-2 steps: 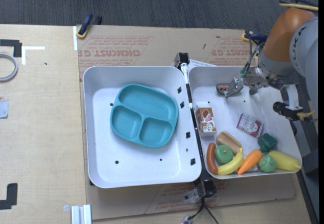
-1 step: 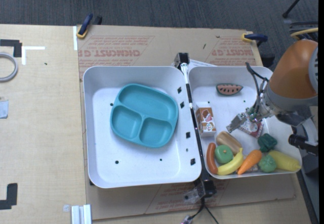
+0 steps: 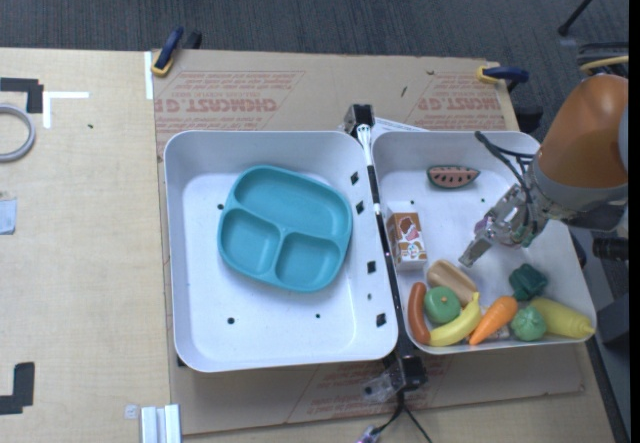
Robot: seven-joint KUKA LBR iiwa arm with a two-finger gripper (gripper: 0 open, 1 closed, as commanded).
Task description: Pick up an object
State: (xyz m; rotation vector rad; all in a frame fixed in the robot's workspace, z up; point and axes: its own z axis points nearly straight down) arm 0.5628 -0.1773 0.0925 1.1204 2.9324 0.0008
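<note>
- The gripper (image 3: 478,249) hangs low over the right bin (image 3: 440,153), at about 3 o'clock from the bin's centre, its fingers apart and clamped on nothing
- A hot dog bun (image 3: 452,278) lies just at 7 o'clock of the fingertips
- Toy food crowds the bin's 6 o'clock edge: banana (image 3: 455,326), carrot (image 3: 492,319), green apple (image 3: 441,304), lemon (image 3: 563,319)
- A watermelon slice (image 3: 453,175) rests near 12 o'clock
- A small carton (image 3: 406,237) sits at 9 o'clock
- The left bin (image 3: 200,321) holds a teal divided plate (image 3: 285,228)
</note>
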